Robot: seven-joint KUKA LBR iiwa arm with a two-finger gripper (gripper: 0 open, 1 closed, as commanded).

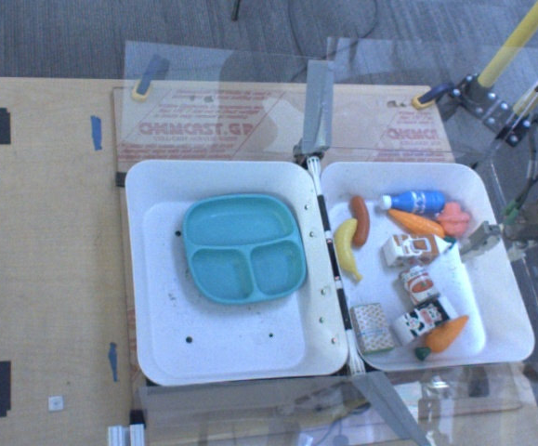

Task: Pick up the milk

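Even, diffuse overhead light fills the scene, leaving the two shallow white plastic bins [148, 203] bright and near washed-out along their rims, while the turquoise three-compartment plastic plate [244, 248] casts only a faint, soft shadow on the left bin's floor. The clear acrylic sheet [250, 119] along the far edge of the pale wooden bench [45, 249] carries a pale, milky sheen that veils its red lettering. Overall sharpness is moderate: small labels on the packets in the right bin are unreadable, and detail softens toward the right edge and near corners.
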